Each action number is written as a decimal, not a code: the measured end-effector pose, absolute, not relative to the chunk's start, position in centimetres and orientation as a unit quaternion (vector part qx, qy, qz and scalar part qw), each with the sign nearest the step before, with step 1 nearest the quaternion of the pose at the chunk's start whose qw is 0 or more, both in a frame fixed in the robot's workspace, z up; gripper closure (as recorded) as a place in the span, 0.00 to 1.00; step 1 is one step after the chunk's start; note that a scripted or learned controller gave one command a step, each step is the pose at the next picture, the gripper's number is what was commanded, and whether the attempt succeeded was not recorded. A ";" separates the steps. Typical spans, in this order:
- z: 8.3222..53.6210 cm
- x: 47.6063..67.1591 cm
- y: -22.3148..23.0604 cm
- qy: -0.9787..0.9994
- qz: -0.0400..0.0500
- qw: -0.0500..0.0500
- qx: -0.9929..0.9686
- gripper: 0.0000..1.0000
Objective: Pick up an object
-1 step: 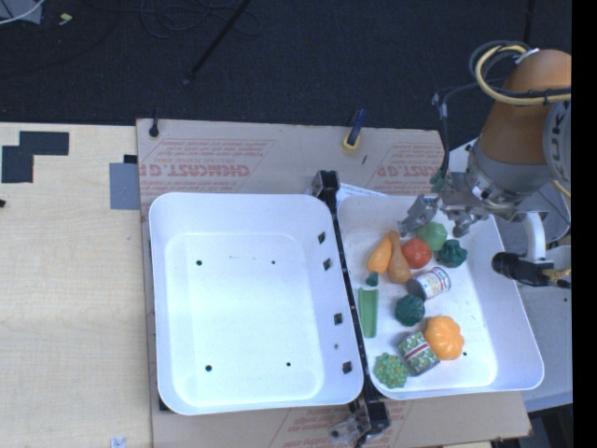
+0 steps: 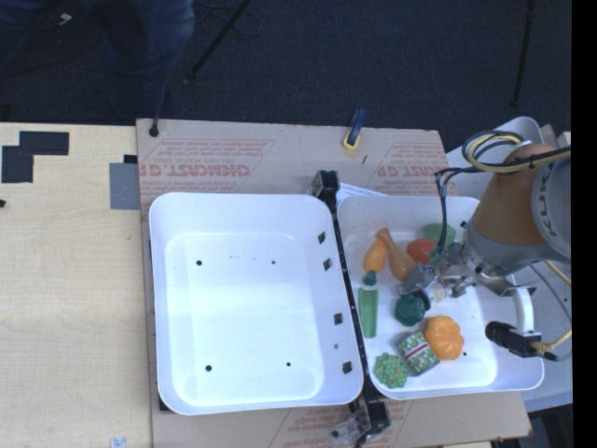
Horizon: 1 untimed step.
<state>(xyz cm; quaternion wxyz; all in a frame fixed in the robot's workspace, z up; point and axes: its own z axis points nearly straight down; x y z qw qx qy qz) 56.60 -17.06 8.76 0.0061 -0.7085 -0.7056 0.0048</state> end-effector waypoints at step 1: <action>8.9 62.6 -14.2 -0.705 0.013 0.011 -0.709 0.00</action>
